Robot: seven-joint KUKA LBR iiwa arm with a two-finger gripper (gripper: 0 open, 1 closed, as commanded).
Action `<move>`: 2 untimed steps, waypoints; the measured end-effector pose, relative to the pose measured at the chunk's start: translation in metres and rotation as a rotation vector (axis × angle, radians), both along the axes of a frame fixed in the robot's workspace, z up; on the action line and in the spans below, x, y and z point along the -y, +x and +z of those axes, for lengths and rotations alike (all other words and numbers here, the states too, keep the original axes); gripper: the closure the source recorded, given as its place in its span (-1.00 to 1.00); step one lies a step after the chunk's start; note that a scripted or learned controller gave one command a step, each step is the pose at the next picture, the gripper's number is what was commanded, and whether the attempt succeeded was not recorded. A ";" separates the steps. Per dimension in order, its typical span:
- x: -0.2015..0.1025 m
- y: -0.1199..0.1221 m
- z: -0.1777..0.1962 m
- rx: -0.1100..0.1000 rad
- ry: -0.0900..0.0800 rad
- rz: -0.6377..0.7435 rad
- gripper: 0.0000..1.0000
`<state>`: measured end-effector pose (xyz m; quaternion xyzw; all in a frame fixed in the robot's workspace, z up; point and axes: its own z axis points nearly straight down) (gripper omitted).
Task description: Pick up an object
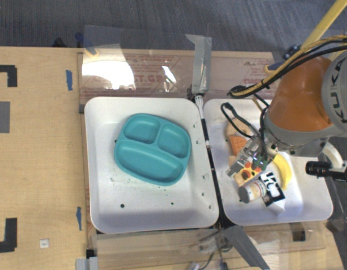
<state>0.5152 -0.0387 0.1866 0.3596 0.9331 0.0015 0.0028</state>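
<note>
In the right bin (314, 207) lies a small pile of objects. It includes an orange piece (237, 145), a yellow banana-like item (283, 169) and a white bottle with a black label (262, 189). My gripper (248, 163) hangs low over this pile, right above the orange piece and the bottle. The orange-banded wrist (300, 100) covers the back of the bin. I cannot make out anything held.
The left bin (106, 207) holds a teal divided plate (152, 148). A black cable (235, 117) loops over the right bin's back left part. A clear plastic sheet (134, 66) stands behind the bins.
</note>
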 end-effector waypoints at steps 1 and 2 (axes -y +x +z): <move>-0.093 -0.007 0.024 -0.003 0.002 -0.221 1.00; -0.134 -0.030 0.028 -0.007 0.002 -0.655 1.00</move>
